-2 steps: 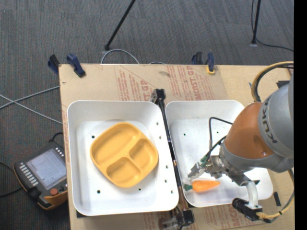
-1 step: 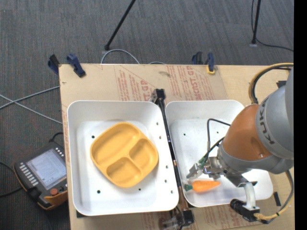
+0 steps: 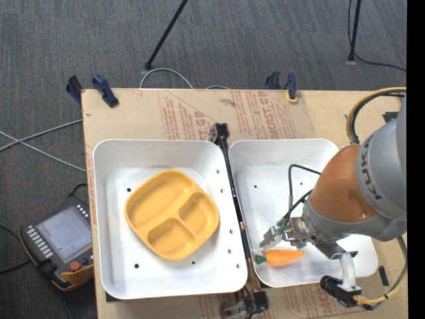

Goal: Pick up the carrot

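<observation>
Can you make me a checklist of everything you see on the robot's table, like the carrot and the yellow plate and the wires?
Surface: brown board bearing two white bins, left bin and right bin, side by side.
Job's things: orange carrot lying near the front of the right bin.
Clutter: yellow divided plate in the left bin.
Grippers: gripper low in the right bin, just above the carrot; grip cannot be judged.
Cables: black cable looping from the arm over the right bin; white cables on the floor to the left.
Surroundings: grey carpet, handheld controller on the left, clamps on the board's far edge, stand legs.
</observation>
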{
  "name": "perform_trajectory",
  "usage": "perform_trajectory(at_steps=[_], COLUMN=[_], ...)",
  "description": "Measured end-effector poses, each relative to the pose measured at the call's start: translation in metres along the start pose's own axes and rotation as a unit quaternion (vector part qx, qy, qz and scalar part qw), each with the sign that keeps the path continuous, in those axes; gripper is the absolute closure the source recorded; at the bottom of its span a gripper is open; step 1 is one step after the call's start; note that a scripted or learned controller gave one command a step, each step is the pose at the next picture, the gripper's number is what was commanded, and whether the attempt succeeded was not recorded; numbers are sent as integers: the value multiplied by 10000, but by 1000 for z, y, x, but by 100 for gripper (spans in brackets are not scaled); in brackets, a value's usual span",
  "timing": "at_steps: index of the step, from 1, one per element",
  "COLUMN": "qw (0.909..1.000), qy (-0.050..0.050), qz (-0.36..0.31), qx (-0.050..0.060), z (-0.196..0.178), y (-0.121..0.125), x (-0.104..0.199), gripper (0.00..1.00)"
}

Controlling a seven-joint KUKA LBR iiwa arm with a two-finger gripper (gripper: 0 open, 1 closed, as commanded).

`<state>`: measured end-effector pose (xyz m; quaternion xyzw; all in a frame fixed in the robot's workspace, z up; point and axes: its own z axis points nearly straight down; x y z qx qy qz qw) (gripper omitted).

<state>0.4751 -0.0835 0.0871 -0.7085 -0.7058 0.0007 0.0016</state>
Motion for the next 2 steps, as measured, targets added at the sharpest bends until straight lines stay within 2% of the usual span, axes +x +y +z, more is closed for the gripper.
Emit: perform_trajectory(at_steps=[1, 2], qw=[10000, 10000], qy=[9, 9], qz=[-1, 3], qx=[14, 14], z=[-9, -9], y=[0, -1], x=[0, 0], gripper=[100, 0])
